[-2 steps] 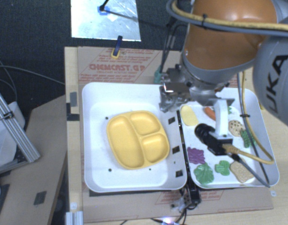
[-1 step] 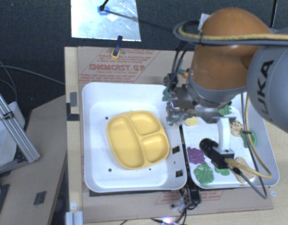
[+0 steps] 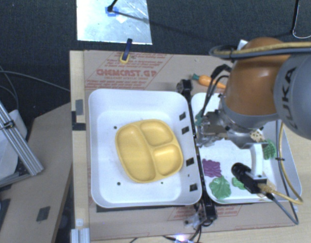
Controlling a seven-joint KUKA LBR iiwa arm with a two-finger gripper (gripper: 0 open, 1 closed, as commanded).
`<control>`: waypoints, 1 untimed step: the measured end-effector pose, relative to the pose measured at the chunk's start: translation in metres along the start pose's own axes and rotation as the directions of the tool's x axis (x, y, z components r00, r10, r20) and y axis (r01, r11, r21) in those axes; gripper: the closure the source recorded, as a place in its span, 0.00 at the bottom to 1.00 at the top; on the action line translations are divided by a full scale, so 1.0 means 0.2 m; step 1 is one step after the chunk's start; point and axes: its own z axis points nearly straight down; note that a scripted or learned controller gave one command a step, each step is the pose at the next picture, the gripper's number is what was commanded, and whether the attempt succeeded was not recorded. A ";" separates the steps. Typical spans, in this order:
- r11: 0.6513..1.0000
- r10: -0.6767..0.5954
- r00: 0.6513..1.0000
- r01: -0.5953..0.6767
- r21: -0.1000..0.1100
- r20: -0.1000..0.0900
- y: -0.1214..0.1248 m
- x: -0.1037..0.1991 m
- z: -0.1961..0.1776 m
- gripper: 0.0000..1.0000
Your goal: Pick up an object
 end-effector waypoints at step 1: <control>1.000 -0.016 1.000 0.016 -0.016 -0.007 0.01 0.27 -0.52 1.00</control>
